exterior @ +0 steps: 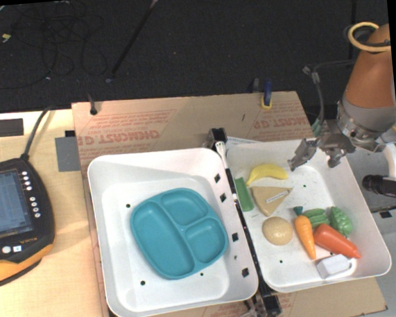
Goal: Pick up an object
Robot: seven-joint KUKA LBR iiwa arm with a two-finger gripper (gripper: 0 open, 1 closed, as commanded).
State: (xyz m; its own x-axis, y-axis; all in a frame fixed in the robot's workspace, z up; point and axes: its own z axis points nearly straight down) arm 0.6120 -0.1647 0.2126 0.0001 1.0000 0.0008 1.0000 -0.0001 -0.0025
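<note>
A: Where does the gripper (318, 154) sit?

B: At the upper right of the frame, hanging over the top edge of the right bin (379, 241). Its two fingers are spread apart, one toward the left near the banana (267, 174) and one toward the right, with nothing between them.

A: And what lies in that bin?

B: The banana is near the top, just left of the gripper. Below it rests a tan wedge (271, 199), and left of both, against the bin's left wall, a green stick-shaped piece (242, 193). Lower down sits a round beige potato (278, 231). To its right an orange carrot (304, 235) lies lengthwise, beside a red pepper (336, 241) and some green vegetables (328, 217) near the right wall. A small white block (333, 267) is at the bottom right corner.

A: Which of these does the gripper touch?

B: None that can be seen; all of them lie on the bin floor, apart from the fingers.

A: And the left bin (111, 197)?

B: It holds a teal divided plate (178, 232), lying flat in the middle.

A: Anything outside the bins?

B: A handheld controller with a screen (8, 211) rests at the left edge of the frame, on the bench.
</note>
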